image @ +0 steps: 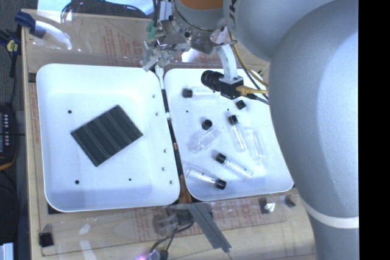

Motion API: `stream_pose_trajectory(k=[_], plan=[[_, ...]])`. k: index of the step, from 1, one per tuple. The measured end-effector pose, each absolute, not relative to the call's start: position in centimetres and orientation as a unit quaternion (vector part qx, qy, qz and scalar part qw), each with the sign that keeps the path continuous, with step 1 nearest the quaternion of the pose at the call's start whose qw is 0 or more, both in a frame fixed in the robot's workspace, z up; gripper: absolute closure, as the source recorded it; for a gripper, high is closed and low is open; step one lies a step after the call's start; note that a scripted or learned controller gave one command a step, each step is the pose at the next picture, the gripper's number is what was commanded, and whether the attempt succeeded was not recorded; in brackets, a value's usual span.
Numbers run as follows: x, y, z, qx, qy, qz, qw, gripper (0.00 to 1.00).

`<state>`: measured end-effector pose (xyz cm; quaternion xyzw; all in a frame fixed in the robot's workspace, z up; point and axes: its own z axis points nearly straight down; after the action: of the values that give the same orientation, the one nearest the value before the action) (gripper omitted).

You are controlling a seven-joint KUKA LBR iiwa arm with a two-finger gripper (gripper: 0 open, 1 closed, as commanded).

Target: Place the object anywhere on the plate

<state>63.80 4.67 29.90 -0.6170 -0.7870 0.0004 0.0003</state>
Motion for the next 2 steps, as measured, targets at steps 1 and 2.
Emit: stream_pose_trajectory(k=[1,2], plan=[[61.9,13.7,27.5,-0.627,-0.779,0.0018,0.002,1.00],[63.4,21.4,26.5,-0.697,-0.717,0.0019,0.001,1.00]])
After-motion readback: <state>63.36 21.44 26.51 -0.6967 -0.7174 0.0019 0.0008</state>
